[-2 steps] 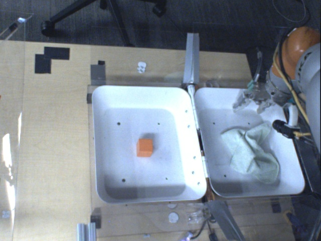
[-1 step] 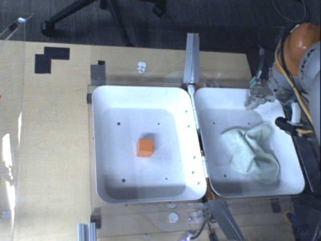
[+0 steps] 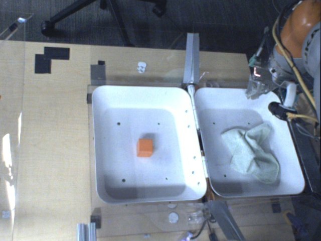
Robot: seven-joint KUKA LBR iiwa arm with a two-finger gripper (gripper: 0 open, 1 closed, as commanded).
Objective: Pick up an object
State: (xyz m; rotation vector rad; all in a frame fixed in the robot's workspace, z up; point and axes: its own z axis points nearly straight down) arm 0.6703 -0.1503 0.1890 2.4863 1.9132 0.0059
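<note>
- Nearest the camera, well below and to the left of the claw, runs the pale wooden bench top (image 3: 50,149), smooth and matte, with small metal fittings along its front edge.
- Two shallow white plastic bins sit on it side by side, both glossy, with rounded corners: the left bin (image 3: 108,114) lies well to the claw's left, and the right bin (image 3: 215,102) reaches up to just under the claw.
- Lying in the lower right part of the right bin, below the claw and well apart from it, is a crumpled pale green cloth (image 3: 253,152); it is soft, folded over itself and irregular in outline.
- Far to the claw's left and lower, a small orange cube (image 3: 145,147) rests flat near the middle of the left bin, hard-edged and solid-looking, touching nothing else.
- Over the far right corner of the right bin hangs the two-finger gripper (image 3: 257,90), on the grey arm with its orange band (image 3: 297,19) and loose cables beside it.
- I cannot tell how far the claw is open, and nothing shows in its grasp.
- Judging by this, the task is barely begun: both the cloth and the cube lie untouched, and the choosing, descent, closing and lifting are all left to do.
</note>
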